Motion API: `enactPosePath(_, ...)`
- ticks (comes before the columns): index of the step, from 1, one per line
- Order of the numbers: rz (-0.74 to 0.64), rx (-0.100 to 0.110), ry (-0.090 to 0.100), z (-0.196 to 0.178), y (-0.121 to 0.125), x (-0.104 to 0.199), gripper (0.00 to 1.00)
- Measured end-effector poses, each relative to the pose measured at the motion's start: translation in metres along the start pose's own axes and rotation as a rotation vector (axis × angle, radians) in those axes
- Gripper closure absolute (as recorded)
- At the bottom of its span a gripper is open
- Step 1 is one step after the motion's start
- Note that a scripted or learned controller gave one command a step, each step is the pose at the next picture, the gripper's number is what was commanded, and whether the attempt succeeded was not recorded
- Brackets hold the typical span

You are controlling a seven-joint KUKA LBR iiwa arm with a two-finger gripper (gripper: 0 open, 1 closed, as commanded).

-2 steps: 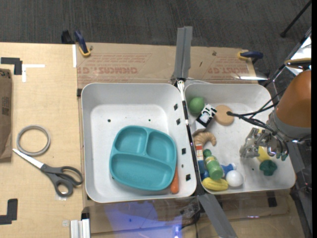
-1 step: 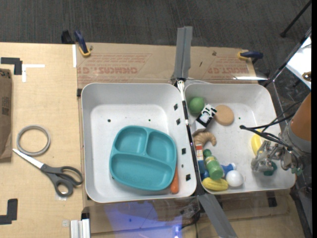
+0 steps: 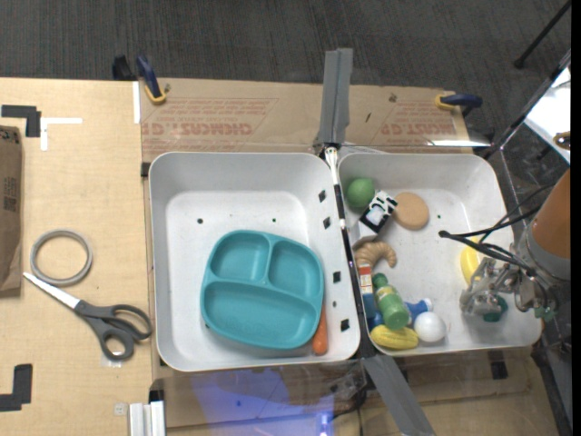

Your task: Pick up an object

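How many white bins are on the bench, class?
2. The left bin holds a teal divided tray; the right bin holds the small objects, with the gripper inside it.

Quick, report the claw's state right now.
Claw: low in the right bin near its right wall; open or shut cannot be told, nothing visibly held.

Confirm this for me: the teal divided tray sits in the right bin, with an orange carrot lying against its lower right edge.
Not quite. In the camera view the teal divided tray sits in the left bin, not the right one. The rest holds: the orange carrot lies against the tray's lower right edge. The right bin holds the small things, such as the green ball.
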State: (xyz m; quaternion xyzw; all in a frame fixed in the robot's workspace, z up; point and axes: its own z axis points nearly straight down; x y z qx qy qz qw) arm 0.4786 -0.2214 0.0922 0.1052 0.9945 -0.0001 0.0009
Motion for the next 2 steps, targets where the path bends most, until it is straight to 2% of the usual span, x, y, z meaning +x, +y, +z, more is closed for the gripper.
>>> enactPosePath(2,-0.113,0.000,-0.002,0.000,0.002,-0.012,0.00)
